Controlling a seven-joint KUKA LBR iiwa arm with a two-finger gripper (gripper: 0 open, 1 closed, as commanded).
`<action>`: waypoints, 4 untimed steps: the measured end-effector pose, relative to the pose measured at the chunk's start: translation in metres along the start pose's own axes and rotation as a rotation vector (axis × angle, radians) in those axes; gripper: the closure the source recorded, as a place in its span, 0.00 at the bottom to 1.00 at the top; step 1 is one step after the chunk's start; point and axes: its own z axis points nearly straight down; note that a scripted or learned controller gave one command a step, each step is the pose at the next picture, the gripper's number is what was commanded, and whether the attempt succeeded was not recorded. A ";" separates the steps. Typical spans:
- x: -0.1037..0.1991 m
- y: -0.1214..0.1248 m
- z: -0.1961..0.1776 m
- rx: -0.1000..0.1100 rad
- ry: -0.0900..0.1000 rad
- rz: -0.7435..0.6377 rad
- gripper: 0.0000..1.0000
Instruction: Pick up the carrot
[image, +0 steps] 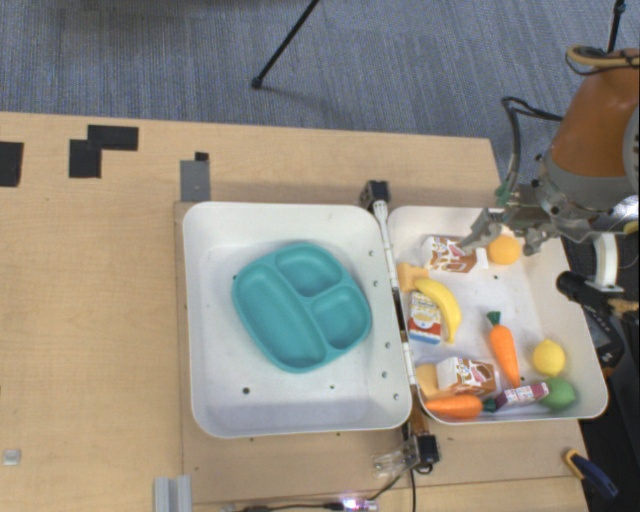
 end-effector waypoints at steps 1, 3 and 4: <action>-0.028 -0.032 0.108 0.001 0.000 -0.259 0.00; -0.028 -0.079 0.132 -0.010 -0.004 -0.382 1.00; 0.013 -0.040 0.004 -0.004 -0.001 -0.200 1.00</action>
